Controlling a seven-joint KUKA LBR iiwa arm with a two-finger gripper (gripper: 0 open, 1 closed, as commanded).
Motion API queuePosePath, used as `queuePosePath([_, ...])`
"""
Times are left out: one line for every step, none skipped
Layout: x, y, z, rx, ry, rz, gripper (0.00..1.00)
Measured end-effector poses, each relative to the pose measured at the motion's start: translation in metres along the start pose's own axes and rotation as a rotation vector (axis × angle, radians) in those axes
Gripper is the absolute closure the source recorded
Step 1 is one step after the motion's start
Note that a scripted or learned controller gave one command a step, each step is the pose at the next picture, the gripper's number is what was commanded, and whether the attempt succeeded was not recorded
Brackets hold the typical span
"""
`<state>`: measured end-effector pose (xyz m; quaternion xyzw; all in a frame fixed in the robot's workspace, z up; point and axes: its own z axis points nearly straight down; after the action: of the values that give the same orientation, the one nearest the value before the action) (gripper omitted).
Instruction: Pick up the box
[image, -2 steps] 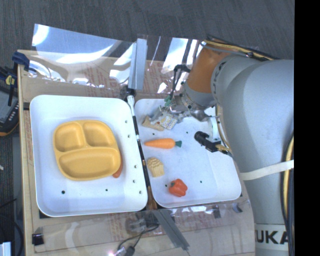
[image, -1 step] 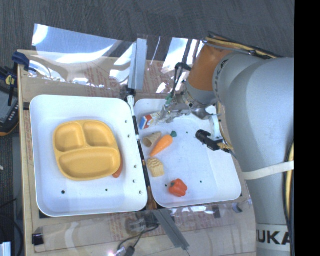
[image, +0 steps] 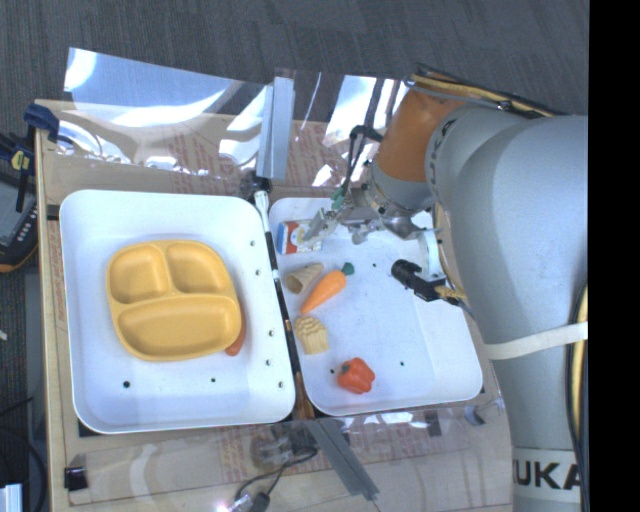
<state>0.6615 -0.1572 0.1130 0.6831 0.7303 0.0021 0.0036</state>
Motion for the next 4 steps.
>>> queuePosePath([0.046,-0.001,0.018,0.005,-0.007,-0.115,0.0])
queuePosePath([0.04,-0.002,0.006,0.008,-0.016,-0.112,1.0])
queuePosePath([0.072,-0.032,-0.08,0.007,0.003,-0.368,1.0])
queuePosePath([0.062,-0.065,-0.129,0.007,0.004,-0.651,1.0])
